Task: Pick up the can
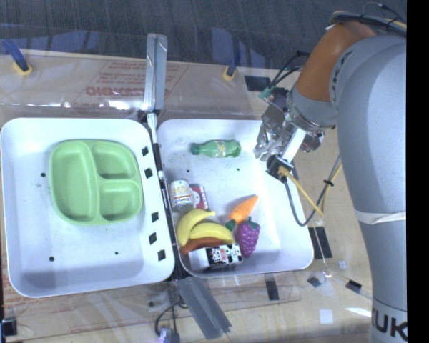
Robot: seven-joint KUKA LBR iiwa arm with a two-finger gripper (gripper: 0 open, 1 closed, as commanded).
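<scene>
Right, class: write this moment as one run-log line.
task: pick up can | end effector: over right bin, at its right edge, apart from can | can: by bin's left wall, near bananas | status: not grasped

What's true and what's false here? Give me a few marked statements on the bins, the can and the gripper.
1. The can lies in the right bin, close to the wall beside the left bin. True.
2. The green plate sits in the right bin. False: it is in the left bin.
3. The gripper is down on the can. False: it is at the right bin's upper right, well apart from the can.
4. The green bottle lies on its side. True.
5. The carrot touches the bottle. False: it lies apart from it, by the grapes and bananas.
</scene>
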